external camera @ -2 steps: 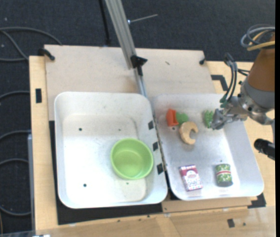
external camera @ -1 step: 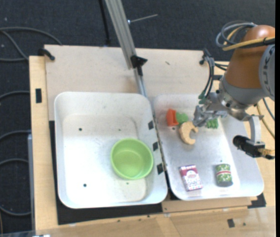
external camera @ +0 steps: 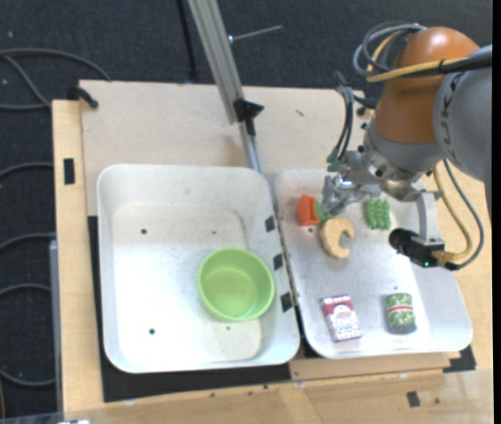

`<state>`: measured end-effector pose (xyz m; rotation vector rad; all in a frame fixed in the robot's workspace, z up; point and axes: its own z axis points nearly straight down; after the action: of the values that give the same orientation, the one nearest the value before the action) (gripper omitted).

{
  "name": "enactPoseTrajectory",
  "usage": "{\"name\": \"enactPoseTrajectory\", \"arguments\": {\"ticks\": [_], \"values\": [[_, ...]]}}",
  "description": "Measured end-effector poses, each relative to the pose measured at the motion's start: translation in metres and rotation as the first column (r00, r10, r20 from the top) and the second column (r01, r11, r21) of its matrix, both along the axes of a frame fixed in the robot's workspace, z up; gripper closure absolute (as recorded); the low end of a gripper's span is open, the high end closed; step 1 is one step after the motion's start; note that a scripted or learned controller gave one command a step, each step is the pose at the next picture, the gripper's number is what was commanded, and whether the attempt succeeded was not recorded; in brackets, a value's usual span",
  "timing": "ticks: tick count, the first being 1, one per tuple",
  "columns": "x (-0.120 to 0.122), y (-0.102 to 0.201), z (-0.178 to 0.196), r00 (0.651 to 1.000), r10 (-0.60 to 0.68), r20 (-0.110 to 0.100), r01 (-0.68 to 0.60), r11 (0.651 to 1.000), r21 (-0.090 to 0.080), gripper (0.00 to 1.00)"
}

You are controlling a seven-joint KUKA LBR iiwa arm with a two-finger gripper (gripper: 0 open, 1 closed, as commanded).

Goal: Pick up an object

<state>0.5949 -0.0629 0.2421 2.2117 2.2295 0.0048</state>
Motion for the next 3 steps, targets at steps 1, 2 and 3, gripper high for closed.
{"name": "enactPoseTrajectory", "arguments": {"ticks": [1, 2, 3], "values": [[0.019, 0.047, 0.010, 1.000, -0.003, -0.002, 0.003, 1.000, 0.000, 1.00], [0.038, 0.102, 0.016, 1.000, 0.000, -0.001, 0.000, 1.000, 0.000, 1.00], [0.062, 0.150, 0.001, 1.000, -0.002, -0.001, 0.002, 1.000, -0.002, 1.00]]}}
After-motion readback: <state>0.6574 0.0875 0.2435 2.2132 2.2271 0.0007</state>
